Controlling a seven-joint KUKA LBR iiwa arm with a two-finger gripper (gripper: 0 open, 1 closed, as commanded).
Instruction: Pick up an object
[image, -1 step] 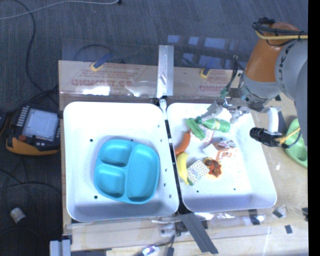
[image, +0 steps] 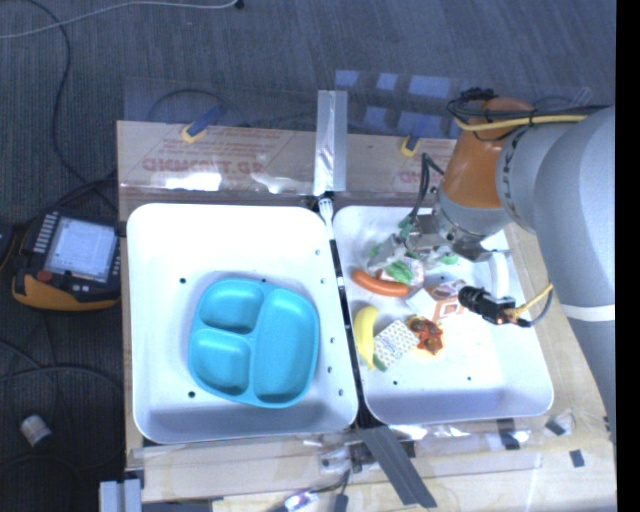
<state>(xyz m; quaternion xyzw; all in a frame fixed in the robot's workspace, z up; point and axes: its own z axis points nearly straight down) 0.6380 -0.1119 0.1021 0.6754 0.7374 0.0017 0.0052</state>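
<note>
The right bin (image: 500, 385) holds a small heap of toy food. An orange sausage (image: 380, 285) lies near its left wall, with a yellow banana (image: 366, 335) just in front of it. Beside the banana lie a white patterned packet (image: 394, 343) and a red-orange piece (image: 430, 336). Green pieces (image: 400, 268) sit behind the sausage. My gripper (image: 425, 238) hangs below the orange wrist band (image: 475, 172), low over the far left part of this bin, right above the green pieces. The heap hides its tips.
The left bin (image: 160, 250) carries a blue divided plate (image: 255, 340). A black plug on a yellow cable (image: 495, 303) hangs over the right bin's middle. The grey arm (image: 575, 190) covers the far right corner. A handheld controller (image: 75, 255) lies left of the bench.
</note>
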